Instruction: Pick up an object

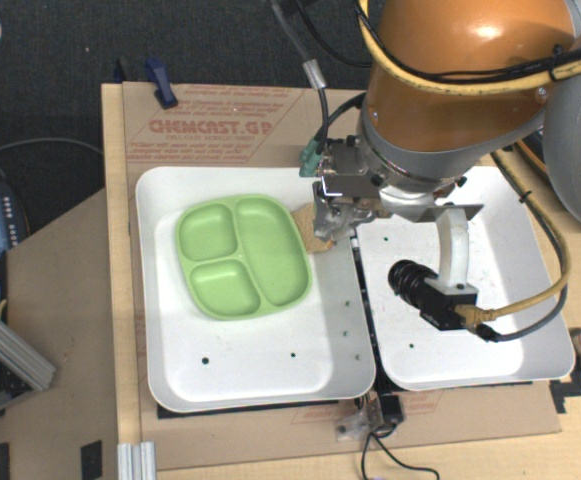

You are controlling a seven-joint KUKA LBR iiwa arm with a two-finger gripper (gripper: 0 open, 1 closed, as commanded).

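Camera view: A green divided plate (242,257) is seen lying flat in the left bin (165,363), set toward that bin's upper middle, its three compartments facing up. A small tan object (313,231) is glimpsed just beside the plate's right rim, near the wall shared with the right bin (520,363); what it is cannot be told, since it is partly covered by the arm's hardware.

The plate is judged to be light, stiff moulded plastic, smooth and likely slippery, and not fragile. Its broad flat body offers nothing to close on from above, so a raised rim or one of the dividing ridges is judged the best place for it to be taken hold of.

The arm (460,58) is shown reaching in from the right, its orange band looming over the top of both bins. The gripper (335,218) is held low over the divide between the bins, just beside the plate's right edge. Whether its jaws stand wide or narrow cannot be told, and nothing is seen to be held. A black part on a yellow cable (432,295) is seen hanging over the right bin.
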